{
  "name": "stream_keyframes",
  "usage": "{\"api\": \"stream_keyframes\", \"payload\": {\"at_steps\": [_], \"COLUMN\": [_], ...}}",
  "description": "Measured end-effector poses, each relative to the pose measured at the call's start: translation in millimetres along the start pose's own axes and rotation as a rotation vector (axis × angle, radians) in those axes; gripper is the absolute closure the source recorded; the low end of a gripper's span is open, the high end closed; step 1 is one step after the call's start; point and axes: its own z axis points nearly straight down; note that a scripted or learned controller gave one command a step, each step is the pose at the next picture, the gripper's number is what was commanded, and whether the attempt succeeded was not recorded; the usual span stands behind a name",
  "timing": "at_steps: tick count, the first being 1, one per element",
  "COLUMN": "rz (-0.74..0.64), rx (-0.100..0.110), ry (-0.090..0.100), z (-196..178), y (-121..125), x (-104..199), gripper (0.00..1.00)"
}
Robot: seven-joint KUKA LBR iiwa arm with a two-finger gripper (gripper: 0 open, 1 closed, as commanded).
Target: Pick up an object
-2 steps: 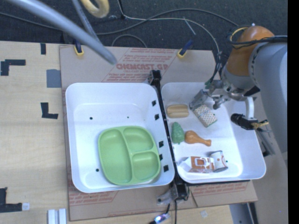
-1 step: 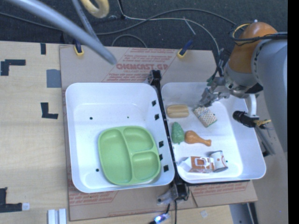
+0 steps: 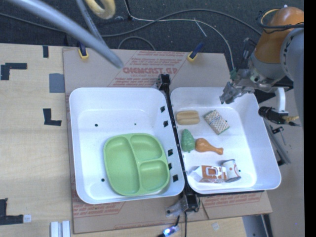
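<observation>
The right bin (image 3: 261,147) holds a tan bread roll (image 3: 187,117), a speckled square packet (image 3: 217,121), a green vegetable toy (image 3: 187,140), an orange chicken drumstick (image 3: 209,145) and a crumpled white and orange wrapper (image 3: 217,173). My gripper (image 3: 228,96) hovers over the bin's far right corner, up and to the right of the speckled packet, touching none of the objects. Nothing shows between its fingers.
The left bin (image 3: 89,117) holds a green divided plate (image 3: 137,163). A black clip divider (image 3: 167,113) joins the two bins. Cables (image 3: 148,21) run across the dark floor behind the cardboard base (image 3: 148,68). A grey pole (image 3: 59,19) crosses the top left.
</observation>
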Motion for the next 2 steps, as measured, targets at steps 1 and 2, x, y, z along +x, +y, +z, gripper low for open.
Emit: {"api": "stream_keyframes", "payload": {"at_steps": [1,2], "rz": [-0.001,-0.001], "rx": [0.000,0.001], "ry": [0.001,0.001], "z": [-44.5,-83.9], "y": [-2.6,-1.4], "x": [4.0,4.5], "gripper": [1.00,1.00]}}
